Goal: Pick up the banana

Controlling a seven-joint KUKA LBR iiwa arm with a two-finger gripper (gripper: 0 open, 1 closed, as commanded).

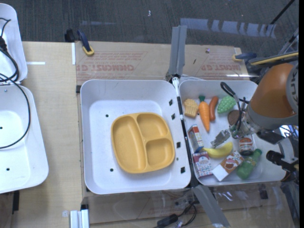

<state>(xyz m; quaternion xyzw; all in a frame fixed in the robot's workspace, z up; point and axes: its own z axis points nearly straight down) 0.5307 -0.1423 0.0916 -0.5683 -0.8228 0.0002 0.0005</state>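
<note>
Two white bins sit side by side, and the gripper (222, 137) hangs low over the right bin (195, 85), its grey metal end just above the banana (219, 150). Whether it is open or closed cannot be told from this slanted view; nothing shows clearly between its tips, and the banana lies on the bin floor just below and slightly left of them, seemingly apart from them.

The banana's long axis runs roughly left to right, tilted a little, with its right end higher and nearer the arm (271, 96) and its left end pointing toward the bin's left wall.

Close around it: a small red-and-white carton (195, 138) stands just to its upper left, a white box with a red label (203, 165) lies just below its left end, and a flat snack packet (228, 165) lies below its right end. A dark-lidded jar (245, 146) sits just to the right, with a green bottle (249, 163) beyond it. Farther up the bin lie a carrot (204, 115), a red pepper (213, 108), a waffle-like piece (190, 108) and a bumpy green fruit (226, 104).

In the left bin (90, 127) rests a yellow divided plate (142, 141), well apart from the banana.
</note>
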